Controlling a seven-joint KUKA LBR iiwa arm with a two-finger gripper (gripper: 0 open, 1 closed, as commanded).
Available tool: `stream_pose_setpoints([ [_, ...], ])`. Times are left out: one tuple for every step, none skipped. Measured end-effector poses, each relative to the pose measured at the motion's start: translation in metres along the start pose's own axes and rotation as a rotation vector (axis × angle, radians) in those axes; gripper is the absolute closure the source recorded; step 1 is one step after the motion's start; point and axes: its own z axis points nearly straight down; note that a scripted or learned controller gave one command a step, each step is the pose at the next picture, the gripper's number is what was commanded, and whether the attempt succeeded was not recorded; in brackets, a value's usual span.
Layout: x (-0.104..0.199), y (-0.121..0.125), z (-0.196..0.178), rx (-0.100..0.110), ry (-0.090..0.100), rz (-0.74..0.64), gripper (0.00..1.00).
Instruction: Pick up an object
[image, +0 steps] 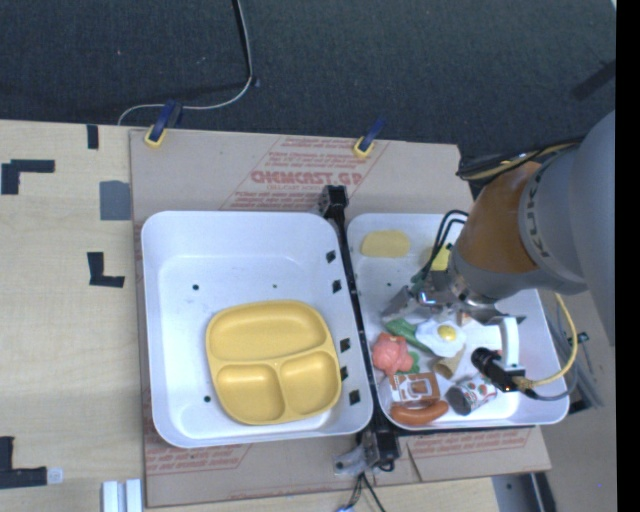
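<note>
The right bin (385, 275) holds several small toy foods: a pale yellow oval piece (385, 244) at the back, a fried egg (441, 334), a green piece (403, 329), a pink lumpy piece (392, 353), a sausage (418, 411) and a small box (416, 386) near the front. My gripper (421, 297) hangs low over the middle of this bin, just behind the egg and the green piece. The wrist hides most of the fingers.
The left bin (180, 260) carries a yellow divided plate (272, 360). A black divider runs between the bins. A black cable and connector (492, 366) lie over the right bin's right side. Cardboard lies under both bins.
</note>
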Motion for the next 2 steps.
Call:
stream_pose_setpoints([
  [-0.07, 0.055, -0.128, 0.003, -0.003, 0.004, 0.0],
  [-0.112, 0.037, -0.064, 0.026, 0.005, 0.005, 0.0],
])
